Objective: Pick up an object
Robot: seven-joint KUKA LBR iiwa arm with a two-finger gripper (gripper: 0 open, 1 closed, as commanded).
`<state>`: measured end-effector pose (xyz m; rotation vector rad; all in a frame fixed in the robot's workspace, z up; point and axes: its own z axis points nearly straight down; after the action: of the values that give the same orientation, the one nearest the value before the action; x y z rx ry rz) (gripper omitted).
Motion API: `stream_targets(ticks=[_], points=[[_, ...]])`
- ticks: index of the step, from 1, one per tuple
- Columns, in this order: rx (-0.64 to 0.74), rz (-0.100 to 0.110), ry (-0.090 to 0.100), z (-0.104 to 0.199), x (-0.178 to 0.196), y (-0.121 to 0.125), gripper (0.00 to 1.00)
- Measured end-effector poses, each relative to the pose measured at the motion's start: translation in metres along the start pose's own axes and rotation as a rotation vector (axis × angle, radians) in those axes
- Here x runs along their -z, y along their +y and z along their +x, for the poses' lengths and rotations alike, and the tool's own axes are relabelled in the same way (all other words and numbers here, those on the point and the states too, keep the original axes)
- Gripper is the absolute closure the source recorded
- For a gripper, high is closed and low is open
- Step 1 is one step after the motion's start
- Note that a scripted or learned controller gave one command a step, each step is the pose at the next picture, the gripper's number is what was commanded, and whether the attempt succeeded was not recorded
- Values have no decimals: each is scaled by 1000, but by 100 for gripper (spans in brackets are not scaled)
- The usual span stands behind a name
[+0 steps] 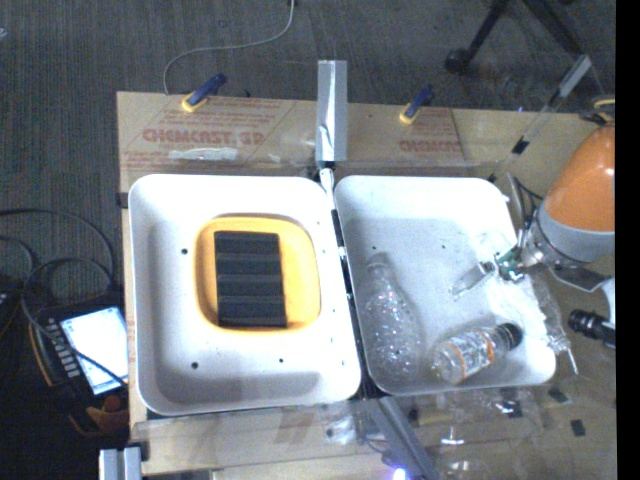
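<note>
Nearest, in the right white bin (440, 208), lies a small clear plastic bottle with a dark cap and an orange label (475, 348). Just beside it lies a bigger clear crinkly plastic bottle (385, 318). A bit farther back, the hand (478, 275) hangs over the same bin, by its right wall. I cannot tell how wide it is open, and nothing sits in it. I think it is just lining up to grab. Next it needs to go down over one bottle. Farther left, the other white bin (160, 268) holds a yellow tray with a black ridged block (255, 276).
</note>
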<state>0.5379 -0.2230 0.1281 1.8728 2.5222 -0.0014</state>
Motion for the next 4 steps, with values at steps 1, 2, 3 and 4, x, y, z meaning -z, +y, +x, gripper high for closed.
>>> stream_targets(ticks=[1, 2, 3, 4], points=[[-17, 0, 0, 15, 78, -51, 0], [-82, -5, -4, 79, -34, 2, 0], [-208, 2, -1, 17, -20, 32, 0], [-382, 1, -4, -13, 147, 39, 0]])
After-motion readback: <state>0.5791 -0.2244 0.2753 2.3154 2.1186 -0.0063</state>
